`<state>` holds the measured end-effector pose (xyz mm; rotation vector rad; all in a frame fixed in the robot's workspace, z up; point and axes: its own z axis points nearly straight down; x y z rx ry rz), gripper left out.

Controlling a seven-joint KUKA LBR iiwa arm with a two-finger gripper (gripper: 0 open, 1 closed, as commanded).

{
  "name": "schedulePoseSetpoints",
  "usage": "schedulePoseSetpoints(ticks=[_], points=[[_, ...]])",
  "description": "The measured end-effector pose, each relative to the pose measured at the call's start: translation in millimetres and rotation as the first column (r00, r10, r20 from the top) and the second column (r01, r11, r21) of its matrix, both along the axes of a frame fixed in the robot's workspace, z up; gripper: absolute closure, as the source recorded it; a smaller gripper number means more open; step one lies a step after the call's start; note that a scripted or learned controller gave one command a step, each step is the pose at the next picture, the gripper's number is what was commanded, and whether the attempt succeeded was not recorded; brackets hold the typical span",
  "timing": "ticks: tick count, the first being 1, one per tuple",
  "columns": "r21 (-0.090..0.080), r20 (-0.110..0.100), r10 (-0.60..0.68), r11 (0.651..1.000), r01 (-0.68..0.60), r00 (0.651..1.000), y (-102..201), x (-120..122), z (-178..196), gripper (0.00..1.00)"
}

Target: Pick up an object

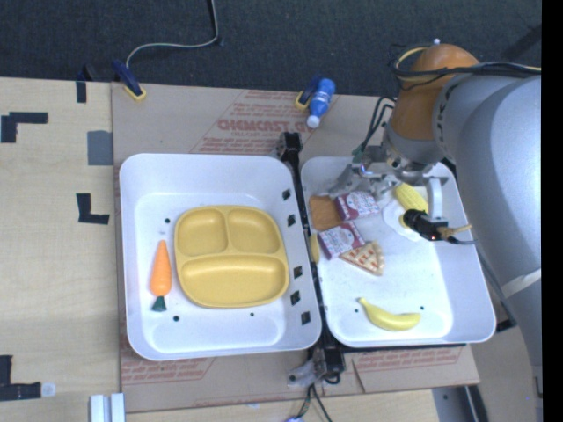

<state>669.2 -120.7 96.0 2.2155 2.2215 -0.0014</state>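
My gripper (365, 180) hangs low over the back of the right bin (457, 310), just above a red-and-white packet (361, 205). Around it lie a brown square cracker (323, 211), a second packet (340, 239), a pizza slice (366, 258) and a yellow corn cob (410, 197). A banana (390, 316) rests near the bin's front. The wrist hides what is directly beneath the gripper. Nothing can be seen held in it.
The left bin (141, 183) holds a yellow divided plate (231, 257) and an orange carrot (160, 271). A blue and white bottle (318, 100) lies on the cardboard behind the bins. The grey arm (501, 165) covers the right bin's right side.
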Motion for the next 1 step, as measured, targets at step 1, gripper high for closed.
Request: schedulePoseSetpoints(ticks=[1], points=[[0.005, 0.000, 0.001, 1.000, -0.001, 1.000, 113.8, -5.1, 115.4, 1.00]])
